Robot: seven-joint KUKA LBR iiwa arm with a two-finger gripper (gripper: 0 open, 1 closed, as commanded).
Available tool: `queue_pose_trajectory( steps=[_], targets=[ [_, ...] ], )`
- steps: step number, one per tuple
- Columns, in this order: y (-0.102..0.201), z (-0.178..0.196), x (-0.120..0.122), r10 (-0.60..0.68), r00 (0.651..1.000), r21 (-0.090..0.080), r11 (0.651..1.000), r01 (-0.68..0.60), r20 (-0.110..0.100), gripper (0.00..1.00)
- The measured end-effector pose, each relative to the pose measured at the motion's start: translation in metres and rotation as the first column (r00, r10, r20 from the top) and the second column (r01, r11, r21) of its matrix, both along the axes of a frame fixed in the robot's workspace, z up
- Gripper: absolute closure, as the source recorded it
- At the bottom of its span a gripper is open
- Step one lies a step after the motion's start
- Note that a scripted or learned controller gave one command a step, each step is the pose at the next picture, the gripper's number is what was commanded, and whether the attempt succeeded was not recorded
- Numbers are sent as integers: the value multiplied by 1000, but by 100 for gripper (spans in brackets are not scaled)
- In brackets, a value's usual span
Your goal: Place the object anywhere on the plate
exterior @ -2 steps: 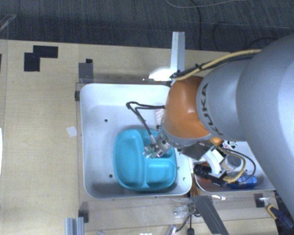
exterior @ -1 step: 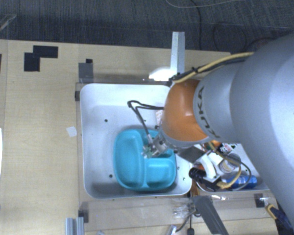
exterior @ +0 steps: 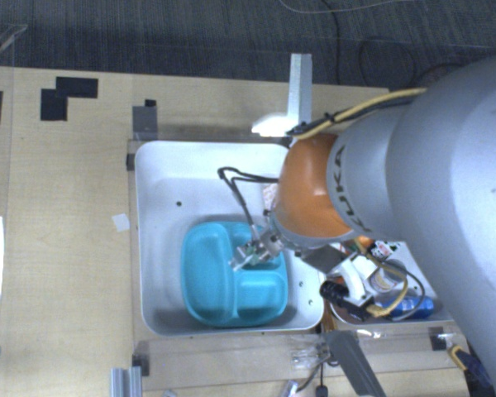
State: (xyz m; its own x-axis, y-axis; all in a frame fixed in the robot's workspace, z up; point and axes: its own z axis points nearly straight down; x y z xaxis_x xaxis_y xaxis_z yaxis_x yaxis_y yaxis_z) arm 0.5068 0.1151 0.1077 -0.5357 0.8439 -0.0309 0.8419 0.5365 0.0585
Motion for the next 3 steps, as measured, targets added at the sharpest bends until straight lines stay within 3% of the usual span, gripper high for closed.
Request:
queue_pose_trajectory(
  steps=[1, 2, 3],
  targets=[
    [-35, 176, -18, -24, 998, -4, 1000, 24, -57, 0],
    [0, 36, -20, 114, 991, -4, 993, -115, -64, 0],
    [1, 47, -17, 114, 992, -3, 993, -115, -58, 100]
  ],
)
